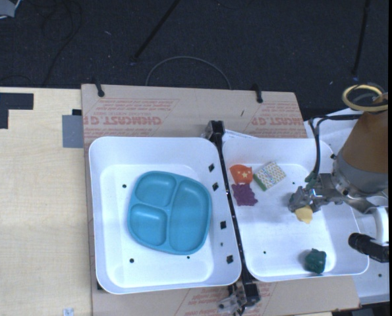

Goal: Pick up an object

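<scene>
Arm's in from the right, the hand [306, 203] low over the right bin [281, 268], with a small yellow object [304, 214] right at its fingertips, seemingly pinched, though I can't tell for sure. Left of it sit a purple piece [244, 195], an orange-red one [241, 173] and a speckled block [269, 175] (tilted). Green lump [315, 261] near the front. Blue divided plate [168, 211] fills the left bin [110, 255].

Two bins side by side on the bench: in the left bin [107, 176], a divided plate [169, 211] near its middle. In the right bin [275, 255], three small objects [252, 180] clustered by the dividing wall toward the back, one object [304, 214] further right beside the gripper [301, 199], another object [315, 261] near the front right corner.
</scene>
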`<action>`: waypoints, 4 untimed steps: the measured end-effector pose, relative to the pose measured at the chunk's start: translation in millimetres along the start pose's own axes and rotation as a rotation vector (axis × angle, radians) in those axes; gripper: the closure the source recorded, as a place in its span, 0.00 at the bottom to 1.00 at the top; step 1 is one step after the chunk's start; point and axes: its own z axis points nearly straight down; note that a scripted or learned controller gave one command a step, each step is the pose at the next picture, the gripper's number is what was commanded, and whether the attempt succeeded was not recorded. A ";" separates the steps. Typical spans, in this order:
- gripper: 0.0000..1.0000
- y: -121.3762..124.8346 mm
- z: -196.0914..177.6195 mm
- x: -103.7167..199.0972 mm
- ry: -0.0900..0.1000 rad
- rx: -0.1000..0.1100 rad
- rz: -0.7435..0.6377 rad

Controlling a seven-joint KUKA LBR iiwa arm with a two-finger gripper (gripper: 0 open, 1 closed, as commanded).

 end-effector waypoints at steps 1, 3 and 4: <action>1.00 3.5 -43.5 -5.8 -0.001 -0.001 0.000; 1.00 -3.6 -56.9 101.6 0.003 0.004 -0.004; 1.00 -13.8 -58.7 159.1 0.002 0.005 -0.004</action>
